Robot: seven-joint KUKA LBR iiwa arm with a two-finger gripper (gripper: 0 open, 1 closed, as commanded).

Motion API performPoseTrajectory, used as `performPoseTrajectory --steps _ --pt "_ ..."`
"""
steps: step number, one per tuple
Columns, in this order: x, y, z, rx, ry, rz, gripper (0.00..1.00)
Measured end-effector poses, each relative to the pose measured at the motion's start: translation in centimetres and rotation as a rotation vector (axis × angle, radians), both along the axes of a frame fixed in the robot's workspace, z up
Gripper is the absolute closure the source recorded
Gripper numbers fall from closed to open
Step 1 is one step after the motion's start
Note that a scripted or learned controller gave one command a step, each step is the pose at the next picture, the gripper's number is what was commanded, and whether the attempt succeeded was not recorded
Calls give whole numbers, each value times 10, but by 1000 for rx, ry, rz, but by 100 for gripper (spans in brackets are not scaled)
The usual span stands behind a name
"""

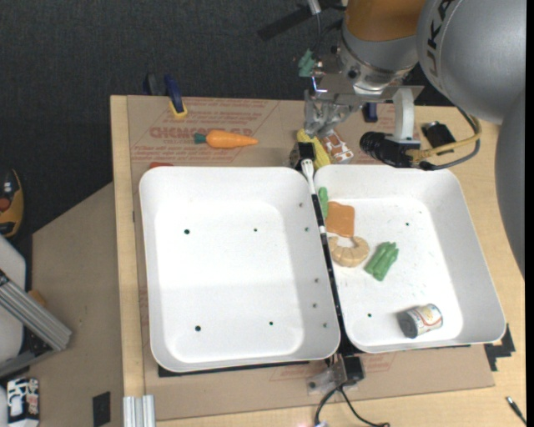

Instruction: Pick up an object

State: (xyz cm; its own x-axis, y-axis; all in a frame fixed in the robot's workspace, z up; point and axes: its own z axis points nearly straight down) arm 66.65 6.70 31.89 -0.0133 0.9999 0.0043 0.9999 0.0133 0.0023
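Tool above bins' far edge (objects nearer), well apart from can.

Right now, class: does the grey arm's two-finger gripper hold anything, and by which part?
Cannot be told. The gripper hangs above the bench behind the right white bin; nothing shows clearly between its fingertips.

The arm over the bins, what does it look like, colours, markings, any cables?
The arm is bulky, rounded and glossy grey, with dark lettering partly visible on its casing. An orange band rings it above the wrist. Below that sits a pale metallic hand with small green and blue fittings. A black cable loops beside it.
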Motion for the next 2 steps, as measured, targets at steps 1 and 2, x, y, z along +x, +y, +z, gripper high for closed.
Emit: performPoseTrajectory --steps 1,2 --pt "0 49 184 0 -20 -7 100" --pt "-57 -3 182 -5 6 -17 100"
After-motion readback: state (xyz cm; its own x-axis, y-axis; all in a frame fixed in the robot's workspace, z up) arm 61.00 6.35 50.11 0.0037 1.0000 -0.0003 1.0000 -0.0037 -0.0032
